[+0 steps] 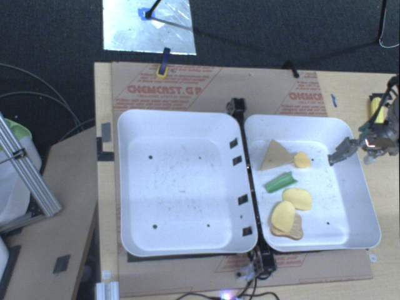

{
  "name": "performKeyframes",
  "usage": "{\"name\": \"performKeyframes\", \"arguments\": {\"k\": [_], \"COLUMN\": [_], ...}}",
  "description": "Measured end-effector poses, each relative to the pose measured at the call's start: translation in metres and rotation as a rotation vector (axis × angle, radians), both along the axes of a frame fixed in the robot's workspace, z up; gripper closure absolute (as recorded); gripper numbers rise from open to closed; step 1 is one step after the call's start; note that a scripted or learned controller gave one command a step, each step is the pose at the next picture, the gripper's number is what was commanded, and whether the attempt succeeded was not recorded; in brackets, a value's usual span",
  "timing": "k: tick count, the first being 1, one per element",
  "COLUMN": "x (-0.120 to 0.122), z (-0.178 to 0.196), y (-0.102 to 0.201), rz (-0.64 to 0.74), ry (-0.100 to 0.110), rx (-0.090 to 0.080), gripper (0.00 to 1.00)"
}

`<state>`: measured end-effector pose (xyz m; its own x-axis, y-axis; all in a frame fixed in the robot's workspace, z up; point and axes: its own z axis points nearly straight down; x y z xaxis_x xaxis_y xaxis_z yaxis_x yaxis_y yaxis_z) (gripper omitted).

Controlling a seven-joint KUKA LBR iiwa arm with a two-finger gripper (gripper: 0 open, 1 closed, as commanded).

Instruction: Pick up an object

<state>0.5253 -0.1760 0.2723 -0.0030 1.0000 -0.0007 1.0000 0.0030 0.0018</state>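
The gripper [342, 151] sits at the right bin's [350, 230] right rim; whether the jaws are open or closed cannot be told. Candidate objects lie well apart from it in that bin: a tan wedge [275, 155], a green piece [279, 181] and yellow pieces [297, 197] crowded together. Risk: on descent the jaws could strike the rim, or nudge neighbouring pieces and close on nothing.
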Motion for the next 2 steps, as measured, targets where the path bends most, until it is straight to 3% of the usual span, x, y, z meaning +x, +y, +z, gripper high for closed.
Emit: {"name": "performKeyframes", "arguments": {"k": [1, 2], "x": [-0.04, -0.037], "z": [-0.189, -0.172], "y": [0.052, 0.048], "rz": [-0.001, -0.002], "ry": [0.007, -0.003], "rx": [0.006, 0.0], "gripper": [0.0, 1.0]}}
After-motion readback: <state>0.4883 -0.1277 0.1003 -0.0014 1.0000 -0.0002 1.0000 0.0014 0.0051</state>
